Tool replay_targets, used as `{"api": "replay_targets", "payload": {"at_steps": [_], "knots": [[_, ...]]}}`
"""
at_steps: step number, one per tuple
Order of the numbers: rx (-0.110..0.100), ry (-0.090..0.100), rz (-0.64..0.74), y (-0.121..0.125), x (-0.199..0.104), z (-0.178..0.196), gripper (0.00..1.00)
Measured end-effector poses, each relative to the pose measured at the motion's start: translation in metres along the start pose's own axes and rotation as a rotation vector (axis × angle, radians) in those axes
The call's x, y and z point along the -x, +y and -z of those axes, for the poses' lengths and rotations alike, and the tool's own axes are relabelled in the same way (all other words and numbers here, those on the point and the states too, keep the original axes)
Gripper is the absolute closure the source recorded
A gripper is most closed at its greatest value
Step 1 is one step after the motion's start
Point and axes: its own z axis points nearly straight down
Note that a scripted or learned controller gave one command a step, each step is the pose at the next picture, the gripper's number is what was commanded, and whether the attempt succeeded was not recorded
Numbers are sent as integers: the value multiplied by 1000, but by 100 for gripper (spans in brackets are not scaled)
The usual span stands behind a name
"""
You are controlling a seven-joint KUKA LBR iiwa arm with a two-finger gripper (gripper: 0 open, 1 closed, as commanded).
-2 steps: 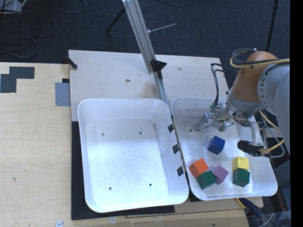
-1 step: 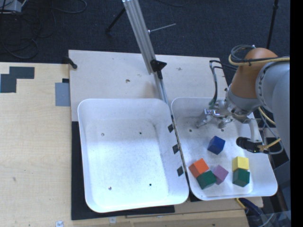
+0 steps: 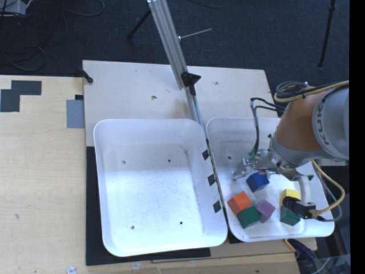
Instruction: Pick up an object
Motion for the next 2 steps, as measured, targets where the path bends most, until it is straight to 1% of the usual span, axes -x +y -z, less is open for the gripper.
{"api": "replay_targets", "payload": {"at_steps": [1, 2], "knots": [[4, -2, -1, -39, 6, 0, 0], [2, 0, -3, -39, 6, 10, 100]]}}
